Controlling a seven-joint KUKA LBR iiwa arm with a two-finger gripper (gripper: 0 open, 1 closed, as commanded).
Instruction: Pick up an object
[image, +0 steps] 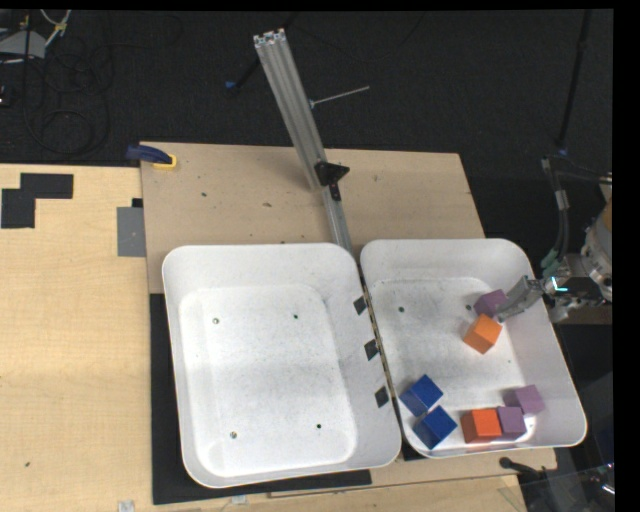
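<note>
One gripper (505, 303) reaches over the right edge of the right bin (440, 255), its tip against a purple block (489, 301) there; whether it clasps that block I cannot tell. An orange cube (483, 333) lies just beside and below the purple block. Along the bin's near edge sit two blue cubes (428, 408), an orange-red block (484, 424) and two more purple blocks (520, 410). The left bin (175, 265) adjoins it.

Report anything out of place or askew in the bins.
Nothing looks spilled or damaged. All blocks lie in the right bin: a purple block and an orange block by the claw, the rest loosely tumbled along the near edge.
</note>
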